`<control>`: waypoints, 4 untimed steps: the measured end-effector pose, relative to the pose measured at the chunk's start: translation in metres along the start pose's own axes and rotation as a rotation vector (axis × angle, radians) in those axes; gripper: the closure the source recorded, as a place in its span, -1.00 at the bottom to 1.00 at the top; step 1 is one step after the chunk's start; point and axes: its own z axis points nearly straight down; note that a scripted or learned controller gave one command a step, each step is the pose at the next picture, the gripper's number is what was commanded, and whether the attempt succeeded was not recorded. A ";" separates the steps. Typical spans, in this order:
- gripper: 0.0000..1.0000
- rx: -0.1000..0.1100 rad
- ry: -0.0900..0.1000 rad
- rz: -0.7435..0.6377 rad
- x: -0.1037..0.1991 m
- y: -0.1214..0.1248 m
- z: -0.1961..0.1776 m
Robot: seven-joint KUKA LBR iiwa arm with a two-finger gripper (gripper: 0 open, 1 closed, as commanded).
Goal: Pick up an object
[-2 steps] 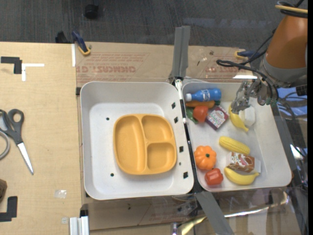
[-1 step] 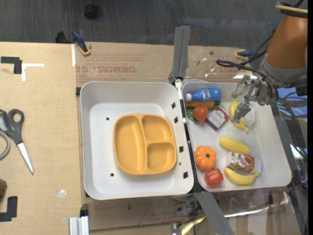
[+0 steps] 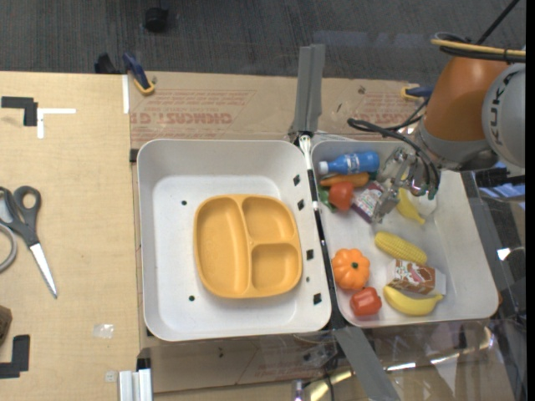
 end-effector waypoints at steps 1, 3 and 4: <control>1.00 0.000 -0.007 -0.003 -0.003 0.001 -0.009; 1.00 0.001 -0.001 0.397 0.082 0.069 -0.182; 1.00 0.001 -0.001 0.543 0.089 0.094 -0.186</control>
